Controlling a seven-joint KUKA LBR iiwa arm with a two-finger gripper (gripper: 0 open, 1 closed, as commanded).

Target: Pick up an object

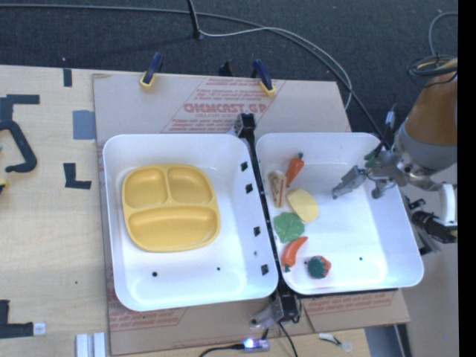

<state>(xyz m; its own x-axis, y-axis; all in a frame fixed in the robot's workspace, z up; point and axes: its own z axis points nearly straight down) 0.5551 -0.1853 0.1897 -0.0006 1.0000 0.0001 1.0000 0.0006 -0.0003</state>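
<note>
Cardboard sheet (223,106) on the bench read "CHEMCAST GP" (red print); claw (358,184), fingers spread and holding nothing, hung over right bin (387,274) beside pale yellow toy (303,204).

Pretty clearly a robotics lab setup, not anyone's kitchen: a plywood bench top (44,222) marked with black tape pieces (73,175), a brown cardboard sheet (216,106) held down with blue and yellow spring clamps (151,71), two shallow white plastic bins (230,292) clipped together side by side, loose black cables (297,39) trailing over dark grey carpet (335,6), and a grey industrial robot arm with an orange band (431,125) reaching in over toy plastic food (297,207)
</note>
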